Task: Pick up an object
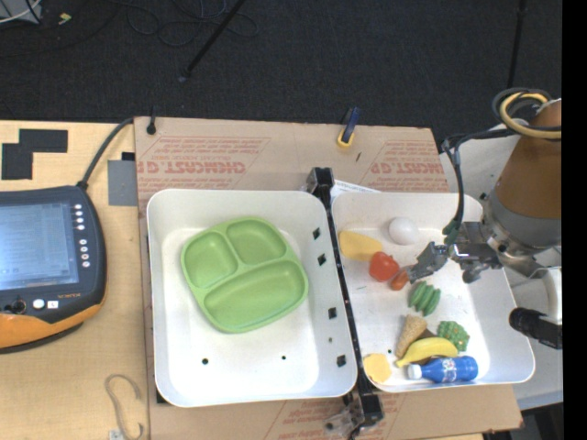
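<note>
Roughly over the right bin [514,287], one claw [440,257] hangs at that bin's middle, dark fingers pointing toward the divider; can't tell if it's released or clenched, nothing visibly between the fingers. Two white bins, side by side. Right bin holds about ten small items, one each: green ridged piece [424,296] just below the claw, small orange-red bit [399,280] beside the claw tip, red pepper-like piece [383,266] next to that, white egg [402,230] above the claw, yellow wedge [359,243] near the divider, cone [411,330], banana [429,348], green leafy piece [453,334], blue bottle [448,369] at the right bin's lower rim, yellow round slice [377,368] at its lower-left corner. Items crowd the right bin's left and lower parts; bare floor along its right wall and upper right. Left bin [165,337] holds one green three-compartment plate [244,273], with bare floor around it, widest below. Bench [55,374] past the left bin carries one tablet-like pendant [41,259].
</note>
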Robot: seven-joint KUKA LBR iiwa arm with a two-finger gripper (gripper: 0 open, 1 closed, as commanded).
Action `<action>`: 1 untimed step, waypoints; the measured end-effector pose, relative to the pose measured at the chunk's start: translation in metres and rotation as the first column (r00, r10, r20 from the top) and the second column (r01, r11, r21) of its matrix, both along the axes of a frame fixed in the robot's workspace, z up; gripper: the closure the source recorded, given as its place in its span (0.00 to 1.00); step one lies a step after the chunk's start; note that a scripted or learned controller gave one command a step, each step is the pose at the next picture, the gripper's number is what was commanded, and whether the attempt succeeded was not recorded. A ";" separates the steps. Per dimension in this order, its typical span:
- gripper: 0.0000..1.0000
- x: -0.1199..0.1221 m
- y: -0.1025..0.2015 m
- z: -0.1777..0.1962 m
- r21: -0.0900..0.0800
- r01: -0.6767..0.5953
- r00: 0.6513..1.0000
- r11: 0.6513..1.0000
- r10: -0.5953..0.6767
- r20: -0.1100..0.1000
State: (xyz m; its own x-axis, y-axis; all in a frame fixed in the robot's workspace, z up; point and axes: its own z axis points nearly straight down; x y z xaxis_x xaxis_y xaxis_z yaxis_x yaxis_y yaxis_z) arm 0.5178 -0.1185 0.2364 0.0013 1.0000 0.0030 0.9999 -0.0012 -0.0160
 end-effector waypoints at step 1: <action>0.00 0.002 0.000 0.006 -0.002 -0.002 1.000 1.000 0.002 0.012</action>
State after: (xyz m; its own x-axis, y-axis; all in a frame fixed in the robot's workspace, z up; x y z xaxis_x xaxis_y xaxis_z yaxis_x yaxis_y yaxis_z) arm 0.5200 -0.1188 0.2425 -0.0005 1.0000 0.0015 1.0000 0.0006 -0.0044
